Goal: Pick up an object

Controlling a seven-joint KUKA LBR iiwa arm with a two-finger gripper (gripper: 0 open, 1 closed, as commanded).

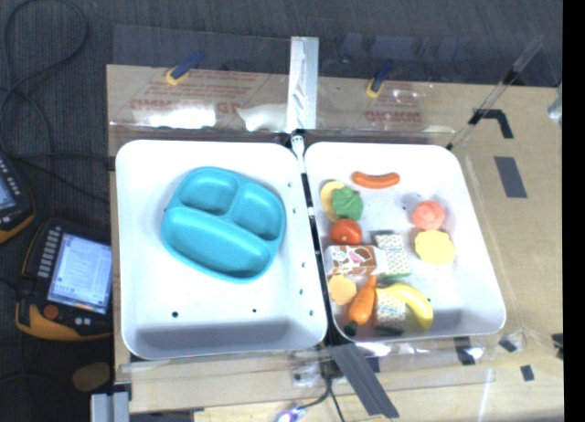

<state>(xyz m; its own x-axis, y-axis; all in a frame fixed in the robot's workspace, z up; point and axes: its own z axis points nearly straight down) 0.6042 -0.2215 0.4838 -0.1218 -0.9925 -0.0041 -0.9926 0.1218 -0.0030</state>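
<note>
Toy foods crowd the right bin [475, 228]: carrot [363, 303] touches banana [407, 302], probably inviting double grasps or slips.

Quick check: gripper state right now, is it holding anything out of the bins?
Gripper: not in frame, so its state cannot be told. The toy food still lies in the right bin; the blue tray sits in the left bin.

One fixed camera looks down at a slant on both bins [219, 333], bench edge at 6 o'clock.
</note>
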